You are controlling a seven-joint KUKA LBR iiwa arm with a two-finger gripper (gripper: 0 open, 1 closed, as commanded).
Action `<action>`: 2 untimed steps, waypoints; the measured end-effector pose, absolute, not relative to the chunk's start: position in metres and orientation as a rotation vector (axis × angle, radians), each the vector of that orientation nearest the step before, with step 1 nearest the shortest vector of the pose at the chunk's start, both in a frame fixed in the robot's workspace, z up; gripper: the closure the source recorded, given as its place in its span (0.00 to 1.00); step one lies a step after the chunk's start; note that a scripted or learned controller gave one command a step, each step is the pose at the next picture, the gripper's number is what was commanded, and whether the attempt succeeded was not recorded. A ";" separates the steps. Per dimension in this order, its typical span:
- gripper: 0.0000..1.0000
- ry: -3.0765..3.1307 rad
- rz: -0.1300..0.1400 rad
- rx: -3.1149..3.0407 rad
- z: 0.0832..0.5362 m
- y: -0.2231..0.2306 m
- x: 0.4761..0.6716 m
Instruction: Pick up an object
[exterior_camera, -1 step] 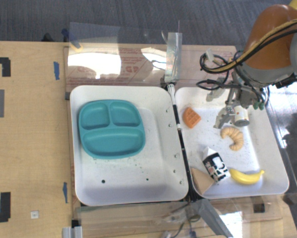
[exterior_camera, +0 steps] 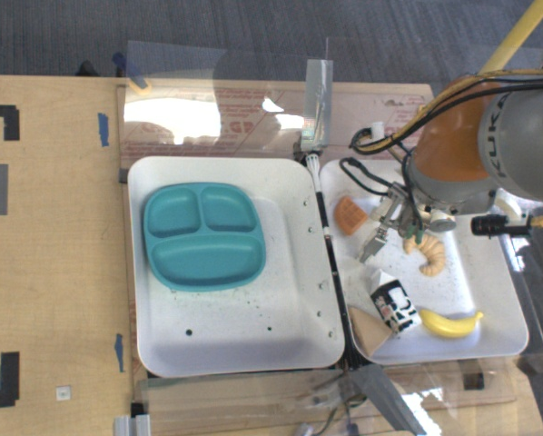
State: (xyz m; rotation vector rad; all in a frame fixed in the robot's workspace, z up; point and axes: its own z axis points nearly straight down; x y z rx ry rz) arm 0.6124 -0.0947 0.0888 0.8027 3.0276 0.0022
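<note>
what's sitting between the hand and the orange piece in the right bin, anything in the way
Nothing visible. The hand hovers just right of the orange piece, with bare white floor of the right bin between them. The black-and-white object and the banana lie nearer the front, off that path.

gripper (exterior_camera: 387, 232) hangs over right bin (exterior_camera: 498, 334) near banana (exterior_camera: 451, 323).

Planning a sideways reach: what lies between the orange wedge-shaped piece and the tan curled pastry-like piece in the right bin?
The gripper, in the camera view.
</note>
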 end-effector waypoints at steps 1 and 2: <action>1.00 3.015 0.003 0.796 0.103 -0.094 0.616; 1.00 2.833 0.008 1.335 0.189 -0.038 0.603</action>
